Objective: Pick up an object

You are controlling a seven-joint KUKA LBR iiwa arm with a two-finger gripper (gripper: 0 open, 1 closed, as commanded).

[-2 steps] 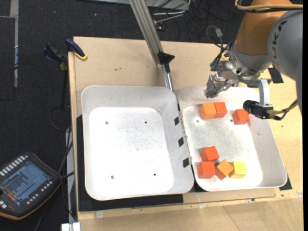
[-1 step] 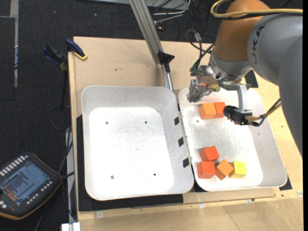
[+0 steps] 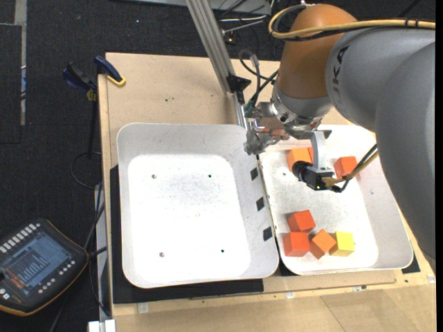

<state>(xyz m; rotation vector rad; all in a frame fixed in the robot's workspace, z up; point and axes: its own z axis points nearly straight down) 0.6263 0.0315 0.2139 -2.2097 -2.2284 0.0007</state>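
Several orange blocks lie in the right bin (image 3: 387,220). One orange block (image 3: 300,156) and another (image 3: 345,165) sit near its far end, just under the wrist. Three more orange blocks (image 3: 301,220), (image 3: 296,243), (image 3: 322,243) cluster at the near end beside a yellow block (image 3: 344,243). My gripper (image 3: 259,138) hangs low over the far left corner of the right bin, close to the rim between the two bins and left of the nearest orange block. Nothing shows held in it.
The left bin (image 3: 138,151) lies beside the right one, sharing a rim marked with black tabs. A slanted metal strut (image 3: 211,37) rises behind the gripper. A blue and yellow clamp (image 3: 97,75) sits at the bench's far left corner, and a teach pendant (image 3: 34,261) lies off the bench.
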